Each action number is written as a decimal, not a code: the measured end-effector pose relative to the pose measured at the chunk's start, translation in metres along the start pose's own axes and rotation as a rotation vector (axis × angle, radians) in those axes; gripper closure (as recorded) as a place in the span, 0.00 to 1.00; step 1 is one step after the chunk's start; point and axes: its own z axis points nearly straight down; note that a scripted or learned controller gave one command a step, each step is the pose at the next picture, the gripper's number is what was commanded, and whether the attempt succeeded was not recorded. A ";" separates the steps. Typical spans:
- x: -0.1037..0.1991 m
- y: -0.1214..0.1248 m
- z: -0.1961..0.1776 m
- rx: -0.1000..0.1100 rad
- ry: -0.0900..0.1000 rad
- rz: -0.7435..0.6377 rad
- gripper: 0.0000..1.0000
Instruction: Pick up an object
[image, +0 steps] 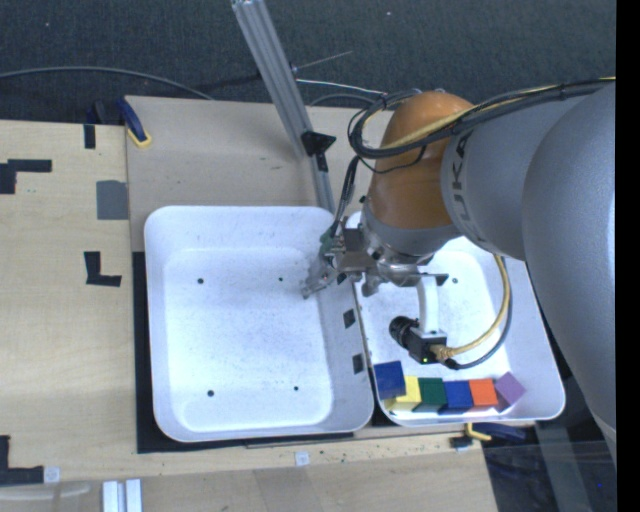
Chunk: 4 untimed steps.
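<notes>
End effector (318, 280) hung over divider between left bin (180, 240) and right bin (545, 395); finger state could not be told, nothing seen in its grip. Coloured blocks sat in row at right bin's 6 o'clock edge: blue block (388, 377), yellow block (407, 399), green block (431, 391), orange block (483, 392), purple block (510, 387). Grey arm (540, 170) masked right bin's 12 o'clock half. Metal pole (280, 80) slanted at tabletop (60, 330) 12 o'clock.
</notes>
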 end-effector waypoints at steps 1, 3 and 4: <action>-0.124 0.021 0.013 -0.008 -0.004 0.012 0.00; -0.145 0.010 0.081 -0.001 0.004 -0.001 0.00; -0.258 -0.002 -0.038 -0.017 -0.006 0.010 0.00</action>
